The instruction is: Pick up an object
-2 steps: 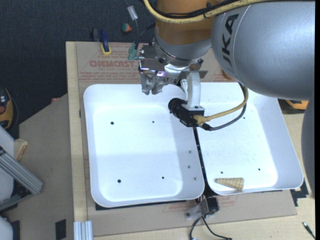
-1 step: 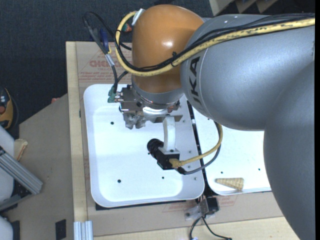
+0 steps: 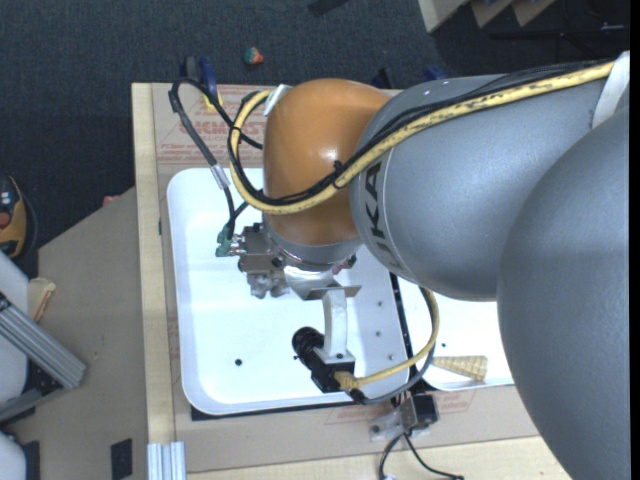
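Arm [image 3: 480,198] reaches in fr right, orange wrist [image 3: 310,158] angled down.

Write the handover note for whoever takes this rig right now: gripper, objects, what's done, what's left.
Gripper: over the middle of the left bin, largely hidden under the wrist. No object can be seen in it.
Things: a tan cone lies in the right bin near its front edge, well apart from the gripper. A dark speck sits in the left bin, too small to identify.
Done: no pick can be confirmed.
Left: grasp an object and lift it clear.
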`<move>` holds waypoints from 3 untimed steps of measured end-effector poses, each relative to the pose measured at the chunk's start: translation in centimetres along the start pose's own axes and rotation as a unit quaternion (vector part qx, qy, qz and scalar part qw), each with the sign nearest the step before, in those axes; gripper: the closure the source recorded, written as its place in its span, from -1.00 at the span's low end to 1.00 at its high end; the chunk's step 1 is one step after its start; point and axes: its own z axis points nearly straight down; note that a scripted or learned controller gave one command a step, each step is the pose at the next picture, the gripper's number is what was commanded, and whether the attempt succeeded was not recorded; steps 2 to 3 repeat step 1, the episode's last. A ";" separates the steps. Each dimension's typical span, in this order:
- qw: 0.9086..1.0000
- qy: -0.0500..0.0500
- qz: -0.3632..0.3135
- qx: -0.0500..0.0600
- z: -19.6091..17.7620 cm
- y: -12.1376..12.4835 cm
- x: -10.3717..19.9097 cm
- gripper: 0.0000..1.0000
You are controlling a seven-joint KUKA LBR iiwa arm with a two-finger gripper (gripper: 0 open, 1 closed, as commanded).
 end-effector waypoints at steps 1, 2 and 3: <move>1.000 0.005 -0.002 -0.012 -13.2 -0.4 0.1 1.00; 1.000 0.005 -0.002 -0.012 -13.2 -0.4 0.1 1.00; 1.000 0.005 -0.002 -0.012 -13.2 -0.4 0.1 1.00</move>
